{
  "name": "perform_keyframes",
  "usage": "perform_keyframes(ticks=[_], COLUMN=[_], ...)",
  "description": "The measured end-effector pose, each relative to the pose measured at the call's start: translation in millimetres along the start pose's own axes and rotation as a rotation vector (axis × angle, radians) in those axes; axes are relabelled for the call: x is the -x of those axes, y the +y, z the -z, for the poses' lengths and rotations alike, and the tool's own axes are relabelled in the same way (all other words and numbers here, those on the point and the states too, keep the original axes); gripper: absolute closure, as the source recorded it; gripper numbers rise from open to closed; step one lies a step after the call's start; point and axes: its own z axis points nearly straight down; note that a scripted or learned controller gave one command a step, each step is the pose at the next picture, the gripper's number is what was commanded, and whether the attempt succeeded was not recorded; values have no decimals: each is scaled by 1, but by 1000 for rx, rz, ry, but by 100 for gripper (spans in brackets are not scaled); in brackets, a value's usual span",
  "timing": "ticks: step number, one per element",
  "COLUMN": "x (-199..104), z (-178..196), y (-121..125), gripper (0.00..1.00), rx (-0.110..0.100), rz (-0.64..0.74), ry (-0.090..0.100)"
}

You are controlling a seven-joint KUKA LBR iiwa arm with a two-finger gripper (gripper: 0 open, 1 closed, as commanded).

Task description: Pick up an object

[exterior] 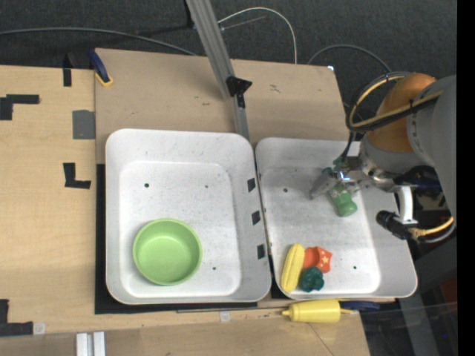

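One green cylindrical object (344, 202) lies in the right bin (297, 169), toward its far right part, directly under the jaws (335, 182) and seemingly touching them. Whether the jaws are apart or together on it I cannot tell, since the wrist hides the tips. At the near edge of the same bin, well apart from the jaws, sit a yellow banana-like toy (292, 266), an orange piece (319, 257) and a dark green piece (312, 279), all clustered together. Left of this, the left bin (178, 154) holds a green bowl (167, 251) in its near left corner. On the counter (171, 87), just outside the right bin's near rim, lies a yellow bottle (315, 311).
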Motion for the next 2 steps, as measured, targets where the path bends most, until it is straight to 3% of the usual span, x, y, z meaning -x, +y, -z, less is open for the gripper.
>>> perform_keyframes(ticks=[1, 2], x=[-1, 3], z=[11, 55], y=[0, 6], gripper=[100, 100], rx=[0, 6], rz=[1, -1], ry=[1, 0])
